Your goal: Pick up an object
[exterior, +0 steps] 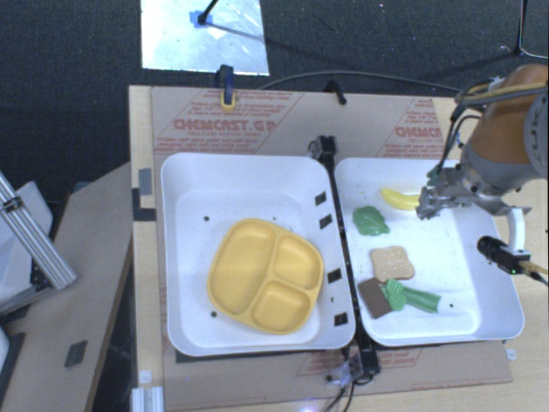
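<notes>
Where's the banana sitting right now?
The banana lies near the back of the right bin, just left of the gripper and behind the green leafy piece.

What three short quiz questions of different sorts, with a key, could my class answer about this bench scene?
1. True or false: the yellow tray lies in the right bin.
2. Which item lies nearest the gripper? A) banana B) toast C) brown block
3. Fill in: the green leaf lies in the ____ bin.

Key: 1 false, it lies in the left bin; 2 A; 3 right.
</notes>
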